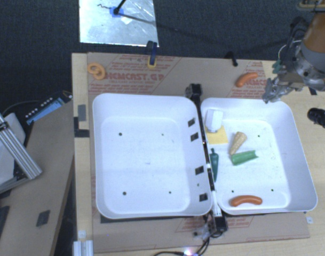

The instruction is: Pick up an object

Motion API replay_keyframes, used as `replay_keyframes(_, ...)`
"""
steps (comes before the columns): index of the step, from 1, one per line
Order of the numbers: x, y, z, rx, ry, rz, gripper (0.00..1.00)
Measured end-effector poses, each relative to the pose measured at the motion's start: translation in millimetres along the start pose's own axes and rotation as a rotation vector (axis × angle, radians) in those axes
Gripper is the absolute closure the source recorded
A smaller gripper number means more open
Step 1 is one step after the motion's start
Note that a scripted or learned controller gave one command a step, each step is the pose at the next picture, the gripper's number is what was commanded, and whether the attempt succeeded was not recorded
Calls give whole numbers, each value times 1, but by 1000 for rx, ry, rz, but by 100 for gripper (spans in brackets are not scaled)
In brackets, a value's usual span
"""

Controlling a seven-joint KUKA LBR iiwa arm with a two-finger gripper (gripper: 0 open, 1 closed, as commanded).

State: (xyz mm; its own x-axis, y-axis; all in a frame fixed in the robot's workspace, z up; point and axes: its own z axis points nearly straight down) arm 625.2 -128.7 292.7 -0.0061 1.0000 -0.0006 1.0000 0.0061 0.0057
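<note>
Left bin (146, 153). Right bin (290, 143), holding, left to right: dark green piece (213, 164), white block (214, 120) touching yellow slab (217, 136), cone (237, 142), green pepper (243, 157), sausage (246, 200). Gripper (272, 92) above the bin's far right corner; its opening cannot be judged.

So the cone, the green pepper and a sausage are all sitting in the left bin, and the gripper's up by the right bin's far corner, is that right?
Not quite: the camera view shows the cone, green pepper and sausage in the right bin, not the left. The gripper is indeed by that bin's far corner.
</note>
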Motion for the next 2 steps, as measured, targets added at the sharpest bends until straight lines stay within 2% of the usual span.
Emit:
replay_keyframes(1, 0, 26, -139, -14, -4, 0, 100)
replay_keyframes(2, -83, 44, -185, -4, -5, 9, 100)
